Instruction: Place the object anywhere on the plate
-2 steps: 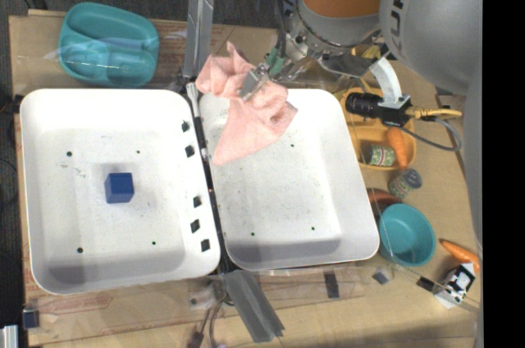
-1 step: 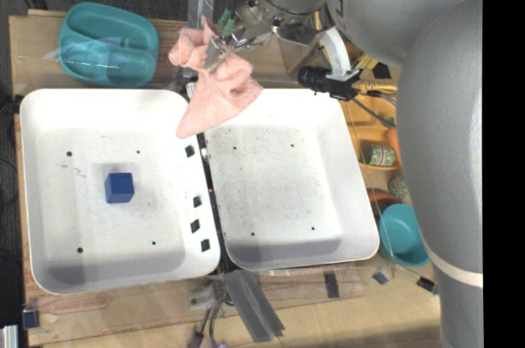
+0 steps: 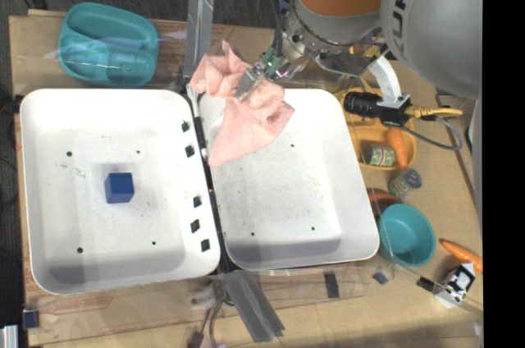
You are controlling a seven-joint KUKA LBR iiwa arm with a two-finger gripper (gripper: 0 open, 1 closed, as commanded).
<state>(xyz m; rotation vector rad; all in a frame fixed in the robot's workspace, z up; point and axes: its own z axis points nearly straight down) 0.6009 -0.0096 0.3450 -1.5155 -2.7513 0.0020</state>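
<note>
One fixed camera looks down slantwise on both white bins point(image 3: 49, 141)

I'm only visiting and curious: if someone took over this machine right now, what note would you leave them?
End effector: shut on the pink cloth, held over the back left corner of the right bin.
Cloth: bunched at the grip, lower part draping into the right bin.
Blue cube: sits in the left bin.
Done: cloth gripped.
Left: I can't see a plate; find it and place the cloth there.
</note>
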